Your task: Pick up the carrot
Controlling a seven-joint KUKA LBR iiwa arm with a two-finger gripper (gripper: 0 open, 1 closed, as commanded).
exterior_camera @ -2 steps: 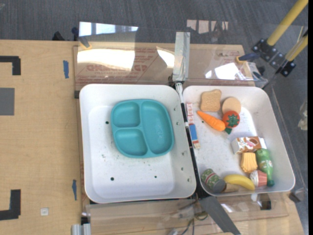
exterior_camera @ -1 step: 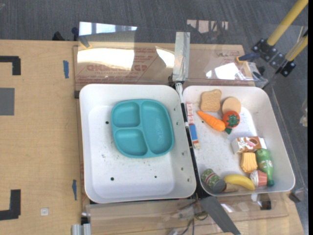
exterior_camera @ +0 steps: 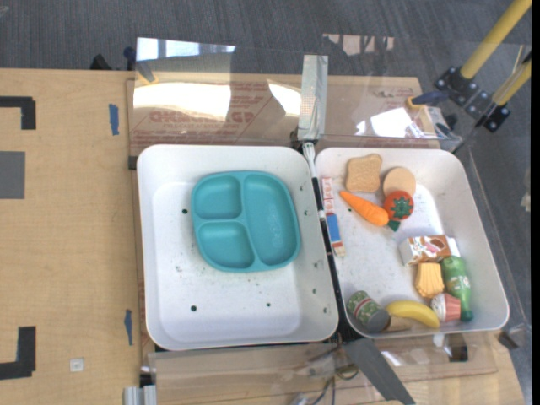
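Note:
The carrot [exterior_camera: 364,208] is orange with a green stub at its lower right end. It lies slanted on the floor of the right bin [exterior_camera: 372,261], in the upper left part. A slice of bread [exterior_camera: 363,173] sits just above it. A red tomato [exterior_camera: 398,205] touches its thick end on the right. The space to the carrot's lower left is bare bin floor.
A tan bun [exterior_camera: 400,180] lies beside the bread. Lower in the right bin are a small carton [exterior_camera: 428,248], corn [exterior_camera: 429,279], a green bottle [exterior_camera: 456,274], a banana [exterior_camera: 413,313] and a can [exterior_camera: 364,308]. The left bin [exterior_camera: 169,298] holds a teal divided plate [exterior_camera: 245,220].

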